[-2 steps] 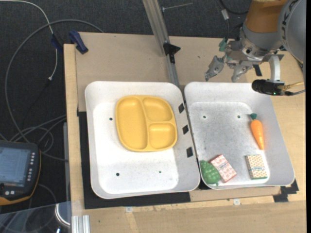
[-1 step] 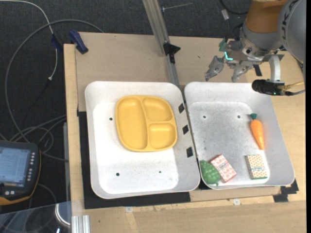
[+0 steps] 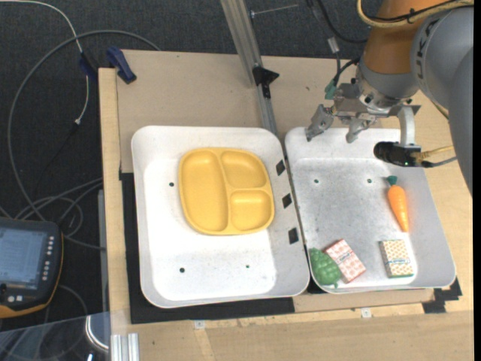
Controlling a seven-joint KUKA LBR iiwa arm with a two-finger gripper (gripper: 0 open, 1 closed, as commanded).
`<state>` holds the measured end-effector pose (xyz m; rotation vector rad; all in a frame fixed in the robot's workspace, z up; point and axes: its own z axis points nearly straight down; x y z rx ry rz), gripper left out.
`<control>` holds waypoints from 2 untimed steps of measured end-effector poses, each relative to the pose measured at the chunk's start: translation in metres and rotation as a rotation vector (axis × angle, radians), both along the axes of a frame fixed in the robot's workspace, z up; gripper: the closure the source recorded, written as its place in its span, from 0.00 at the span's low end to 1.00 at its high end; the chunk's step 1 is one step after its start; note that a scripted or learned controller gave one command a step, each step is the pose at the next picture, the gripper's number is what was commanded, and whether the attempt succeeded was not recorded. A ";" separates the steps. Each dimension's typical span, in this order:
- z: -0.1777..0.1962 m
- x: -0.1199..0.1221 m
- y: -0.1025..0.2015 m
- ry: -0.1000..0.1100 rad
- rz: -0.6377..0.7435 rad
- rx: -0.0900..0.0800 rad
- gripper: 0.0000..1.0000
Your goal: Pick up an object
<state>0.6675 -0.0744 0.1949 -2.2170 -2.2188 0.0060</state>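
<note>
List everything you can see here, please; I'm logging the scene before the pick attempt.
divided plate: one, yellow, in the left bin
carrot: one, orange, right bin, near its right side
box: one, red and white, right bin, near edge
box: one, yellow-green, right bin, near-right corner
green item: one, beside the red and white box
bins: two, white, side by side on the bench
tablet: one, dark, left of the bench
gripper: one, open, above the right bin's far edge

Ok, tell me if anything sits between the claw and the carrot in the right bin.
Nothing visible does. The claw hangs open over the far end of the right shallow white bin; the small orange carrot lies nearer the right wall, with bare bin floor between them.
</note>
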 end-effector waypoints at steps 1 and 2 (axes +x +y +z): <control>-0.045 0.003 -0.005 0.002 -0.001 0.000 0.00; -0.098 0.002 -0.004 0.003 0.000 0.000 0.00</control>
